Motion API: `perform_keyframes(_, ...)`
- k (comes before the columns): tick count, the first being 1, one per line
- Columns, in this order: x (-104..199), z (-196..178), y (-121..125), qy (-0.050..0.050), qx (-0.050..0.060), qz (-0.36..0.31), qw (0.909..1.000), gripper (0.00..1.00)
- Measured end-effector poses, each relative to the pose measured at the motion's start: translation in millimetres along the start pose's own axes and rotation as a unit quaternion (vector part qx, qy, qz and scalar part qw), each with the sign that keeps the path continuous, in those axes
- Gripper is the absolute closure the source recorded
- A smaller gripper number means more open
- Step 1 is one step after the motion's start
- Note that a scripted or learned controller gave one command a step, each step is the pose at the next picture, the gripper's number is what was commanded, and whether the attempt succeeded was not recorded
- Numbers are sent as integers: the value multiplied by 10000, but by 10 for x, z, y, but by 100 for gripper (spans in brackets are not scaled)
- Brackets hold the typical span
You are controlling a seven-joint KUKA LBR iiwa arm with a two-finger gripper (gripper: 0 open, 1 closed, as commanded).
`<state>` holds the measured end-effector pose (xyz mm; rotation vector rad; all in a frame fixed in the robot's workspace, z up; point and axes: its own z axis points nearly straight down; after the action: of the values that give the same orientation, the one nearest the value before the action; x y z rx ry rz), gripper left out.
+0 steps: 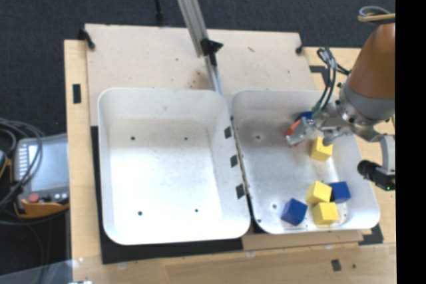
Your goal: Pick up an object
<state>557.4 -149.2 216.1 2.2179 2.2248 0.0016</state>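
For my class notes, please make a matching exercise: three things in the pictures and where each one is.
Things:
1. pincer
2. lone yellow cube
3. blue cube

Places:
A. near the right bin's front rim, left of two yellow cubes
B. over the right bin, by its back part
C. mid right bin, just below the pincer

Pairs: 1-B, 2-C, 3-A

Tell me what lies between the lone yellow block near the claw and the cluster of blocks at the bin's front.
In the camera view, only bare white bin floor separates the lone yellow block from the cluster of blocks.
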Motion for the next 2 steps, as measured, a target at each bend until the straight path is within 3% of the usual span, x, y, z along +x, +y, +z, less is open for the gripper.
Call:
perform_keyframes(1, -2, 0, 0, 0, -3, 10, 10000, 0)
perform_keyframes(2, 41, 583, 58, -7, 28, 25, 10000, 0)
